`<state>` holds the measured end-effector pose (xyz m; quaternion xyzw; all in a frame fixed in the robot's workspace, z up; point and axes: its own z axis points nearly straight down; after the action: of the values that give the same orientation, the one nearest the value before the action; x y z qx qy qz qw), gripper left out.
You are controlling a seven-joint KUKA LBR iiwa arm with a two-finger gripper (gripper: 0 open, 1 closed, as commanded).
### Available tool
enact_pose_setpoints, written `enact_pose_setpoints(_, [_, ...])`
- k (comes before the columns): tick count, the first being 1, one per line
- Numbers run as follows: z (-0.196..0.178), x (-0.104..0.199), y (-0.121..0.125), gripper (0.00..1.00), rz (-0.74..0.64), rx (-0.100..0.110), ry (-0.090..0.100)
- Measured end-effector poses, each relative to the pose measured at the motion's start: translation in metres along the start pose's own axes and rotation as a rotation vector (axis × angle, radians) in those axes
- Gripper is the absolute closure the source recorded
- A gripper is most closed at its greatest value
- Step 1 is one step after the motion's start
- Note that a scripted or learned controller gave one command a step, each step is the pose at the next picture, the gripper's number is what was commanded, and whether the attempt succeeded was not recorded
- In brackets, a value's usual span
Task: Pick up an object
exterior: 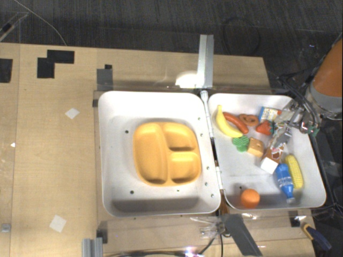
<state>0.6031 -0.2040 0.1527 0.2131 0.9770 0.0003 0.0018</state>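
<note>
- We see the arm [328,82] reach in from the right, its gripper [281,134] low over the upper middle of the right bin [308,197].
- We cannot tell how the pincer stands; its tips blur into the clutter under them.
- Just left of the tips sits a small red piece [263,127], and below them a tan block [256,147] beside a white cube [268,165]; whether any of these is touched we cannot say.
- Further left lie a banana [225,123], a carrot-like orange piece [233,123] and a green item [241,142], all apart from the pincer.
- Below and to the right lie a blue bottle [284,182] and a corn cob [294,171] side by side; an orange ball [250,197] rests near the bin's front edge, well apart.
- In the left bin [112,143] we see a yellow divided tray [166,152].
</note>
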Motion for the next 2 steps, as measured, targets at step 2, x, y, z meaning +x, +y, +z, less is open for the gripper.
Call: enact_pose_setpoints(2, [0.061,-0.015,0.087,0.0,0.361,0.003,0.019])
